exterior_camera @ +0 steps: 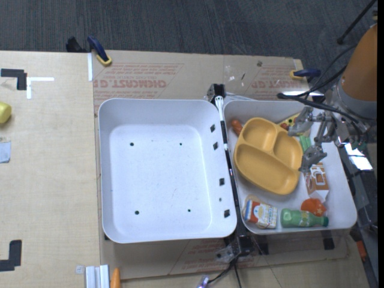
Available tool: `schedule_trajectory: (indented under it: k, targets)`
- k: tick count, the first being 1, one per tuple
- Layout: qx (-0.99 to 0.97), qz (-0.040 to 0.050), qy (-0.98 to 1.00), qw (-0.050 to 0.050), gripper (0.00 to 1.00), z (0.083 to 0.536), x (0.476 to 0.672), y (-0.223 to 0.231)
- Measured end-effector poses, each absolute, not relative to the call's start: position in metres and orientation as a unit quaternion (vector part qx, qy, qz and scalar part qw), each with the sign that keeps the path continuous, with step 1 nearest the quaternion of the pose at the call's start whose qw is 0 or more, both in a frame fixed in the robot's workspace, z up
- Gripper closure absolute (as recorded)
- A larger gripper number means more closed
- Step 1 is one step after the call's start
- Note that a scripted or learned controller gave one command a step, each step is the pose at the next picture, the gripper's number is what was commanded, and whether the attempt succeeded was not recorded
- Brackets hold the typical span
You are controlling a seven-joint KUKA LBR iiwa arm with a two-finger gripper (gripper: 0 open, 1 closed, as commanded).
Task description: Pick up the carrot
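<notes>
On the pale wooden surface (pixel 48 179), the left shallow white bin (pixel 108 179) is sitting beside the right white bin (pixel 343 221), which is holding a yellow divided plastic plate (pixel 267 155) and, along the front wall, a green bottle (pixel 303 219). What is likely the small orange carrot (pixel 237 126) is lying against the plate's far-left edge, not yet lifted. Farther right, the grey two-finger tool (pixel 316 141) is hovering over the plate's right rim with fingers seemingly spread and gripping nothing, so the whole pick is remaining.

The pale wooden bench (pixel 48 179) bears a brown cardboard sheet (pixel 156 77) (blue clamps (pixel 99 50) at its far edge) under two white bins (pixel 159 170), side by side
</notes>
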State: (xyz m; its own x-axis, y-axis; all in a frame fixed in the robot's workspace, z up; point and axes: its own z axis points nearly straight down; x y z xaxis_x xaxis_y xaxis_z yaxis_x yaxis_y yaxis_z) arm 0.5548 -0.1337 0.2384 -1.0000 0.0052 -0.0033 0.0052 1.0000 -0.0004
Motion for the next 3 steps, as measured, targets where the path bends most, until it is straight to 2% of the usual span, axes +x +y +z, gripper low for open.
schedule_trajectory:
  k: [1, 2, 3]
  targets:
    - [0.136, -0.0003, 0.991, 0.001, 0.00, 0.109, 0.575, -0.149]
    - [0.162, -0.0007, 0.987, 0.003, 0.00, 0.094, 0.549, -0.182]
    - [0.208, -0.0001, 0.978, 0.003, 0.00, 0.093, 0.593, -0.203]
